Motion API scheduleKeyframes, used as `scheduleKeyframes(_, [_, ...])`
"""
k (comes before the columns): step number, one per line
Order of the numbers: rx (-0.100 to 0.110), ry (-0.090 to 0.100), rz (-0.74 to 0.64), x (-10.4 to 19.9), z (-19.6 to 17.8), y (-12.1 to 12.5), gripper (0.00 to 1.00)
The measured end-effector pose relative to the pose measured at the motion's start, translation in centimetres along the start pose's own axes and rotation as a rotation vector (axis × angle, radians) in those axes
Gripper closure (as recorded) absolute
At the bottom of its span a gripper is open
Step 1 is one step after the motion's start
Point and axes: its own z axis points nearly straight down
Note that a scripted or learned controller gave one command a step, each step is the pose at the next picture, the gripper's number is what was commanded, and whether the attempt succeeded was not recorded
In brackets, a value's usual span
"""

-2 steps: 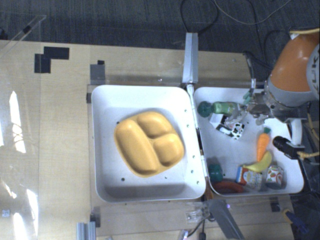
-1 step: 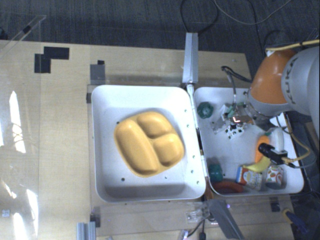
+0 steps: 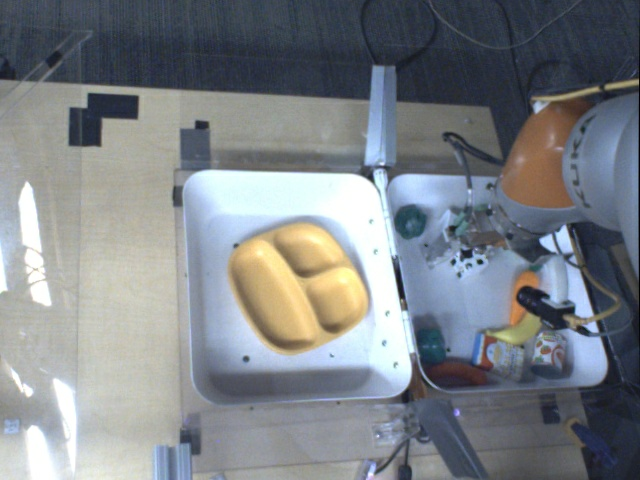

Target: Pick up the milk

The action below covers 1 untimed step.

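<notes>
A: Starting at the near edge, what sits in the right bin (image 3: 592, 372)?

B: A cluster pushed into its near corner: a small carton (image 3: 491, 352), a banana (image 3: 516, 333), a teal can (image 3: 432, 344) and something red (image 3: 459, 373) against the wall. They look dropped there rather than arranged, and they lie well apart from where the arm (image 3: 560, 168) is working.

A: And the left bin (image 3: 200, 268)?

B: It holds one large yellow loaf (image 3: 298, 286), lying near its middle. The counter (image 3: 100, 268) spreads out to the left of it.

A: Where is the milk?

B: Most likely it is the small black-and-white speckled thing (image 3: 465, 260) in the middle of the right bin, toward its far half. It is tiny and blurred, patterned like a cow's hide, and its shape cannot be made out. That it is the milk is a judgement, not a certainty.

A: What about the hand (image 3: 462, 238)?

B: It hangs just above that speckled thing, pointing down, presumably because the program aims at it. Whether the hand is open or closed cannot be told, nor whether it has hold of anything.

A: Farther back?

B: A teal ball (image 3: 410, 220) rests near the bin's far left corner, close to the hand, so it could get in the way.
</notes>
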Motion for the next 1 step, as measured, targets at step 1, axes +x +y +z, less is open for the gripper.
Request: scheduleKeyframes(1, [-0.005, -0.001, -0.002, 0.06, -1.15, 0.20, 1.00])
